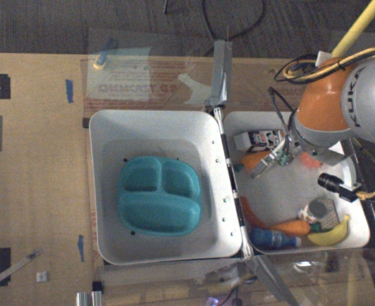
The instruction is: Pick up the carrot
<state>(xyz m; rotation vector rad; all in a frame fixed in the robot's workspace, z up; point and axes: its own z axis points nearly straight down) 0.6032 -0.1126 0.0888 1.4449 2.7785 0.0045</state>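
The arm [347, 101], grey with an orange band, carries part of the word "KUKA" in dark letters on its casing, cut off at the frame's right edge. It reaches over the right bin [360, 238], and its jaws [272, 161] hang low near that bin's left wall; whether they are apart or together cannot be told, since the fingers blur into one pale shape. Just beside them lies an orange thing [252, 160], partly hidden and hard to name. The carrot [291, 227] lies on its side near the bin's front wall, touching the banana [331, 233] to its right and resting just above a blue bottle [273, 240]. A small carton [259, 139] with dark print too small to read sits in the back left corner. The left bin [111, 132] holds a teal divided plate [159, 196]. Behind that bin, on the tabletop [34, 171], a clear sheet [127, 81] bears faint mirrored lettering that cannot be read.
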